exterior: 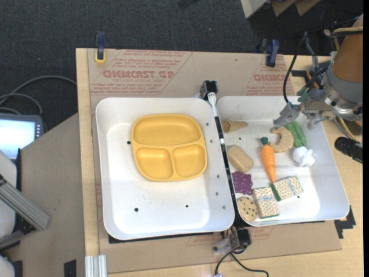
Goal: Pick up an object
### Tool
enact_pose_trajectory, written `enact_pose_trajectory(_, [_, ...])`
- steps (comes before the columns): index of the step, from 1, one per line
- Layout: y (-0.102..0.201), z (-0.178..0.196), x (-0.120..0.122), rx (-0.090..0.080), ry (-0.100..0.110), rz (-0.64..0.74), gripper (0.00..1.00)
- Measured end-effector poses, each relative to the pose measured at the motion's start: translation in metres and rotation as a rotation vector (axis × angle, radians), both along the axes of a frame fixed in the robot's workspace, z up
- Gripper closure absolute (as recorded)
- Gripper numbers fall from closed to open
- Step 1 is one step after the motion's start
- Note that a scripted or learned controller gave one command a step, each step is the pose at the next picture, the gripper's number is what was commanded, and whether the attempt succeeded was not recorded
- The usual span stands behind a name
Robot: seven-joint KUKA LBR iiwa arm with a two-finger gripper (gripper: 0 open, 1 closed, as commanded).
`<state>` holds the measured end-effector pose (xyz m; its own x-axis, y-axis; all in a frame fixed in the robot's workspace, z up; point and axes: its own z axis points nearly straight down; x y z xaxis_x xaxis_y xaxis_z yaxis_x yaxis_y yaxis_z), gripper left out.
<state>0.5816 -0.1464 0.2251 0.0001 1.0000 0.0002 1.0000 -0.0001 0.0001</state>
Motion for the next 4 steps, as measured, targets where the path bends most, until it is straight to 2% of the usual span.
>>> enact_pose_trajectory(1, [-0.005, -0.134, 0.009, 0.000, 0.002, 0.000, 0.00])
enact_pose_trajectory(2, [0.025, -0.139, -0.024, 0.000, -0.002, -0.001, 0.00])
enact_pose_trajectory(3, [0.025, -0.130, -0.024, -0.001, -0.003, -0.001, 1.00])
enact_pose_trajectory(4, [0.114, -0.034, 0.002, 0.003, -0.012, 0.011, 1.00])
